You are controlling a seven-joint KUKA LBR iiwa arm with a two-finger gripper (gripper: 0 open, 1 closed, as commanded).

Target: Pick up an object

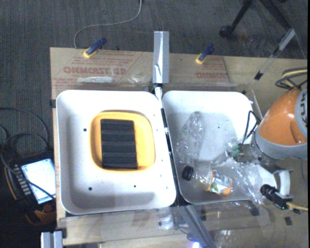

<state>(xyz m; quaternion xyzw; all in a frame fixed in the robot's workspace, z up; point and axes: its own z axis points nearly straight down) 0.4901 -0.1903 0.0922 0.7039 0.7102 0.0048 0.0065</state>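
Orange-banded, the arm (pixel 284 125) hangs over the right bin (pixel 206 99), its gripper (pixel 243 151) hidden so I cannot tell its state, and it would do best dropping squarely onto the clear bottle (pixel 209 180) lying just left, clear of crinkly plastic (pixel 191 133).

A clear plastic bottle (pixel 209 179) with black cap lies sideways in the right bin (pixel 212 99).
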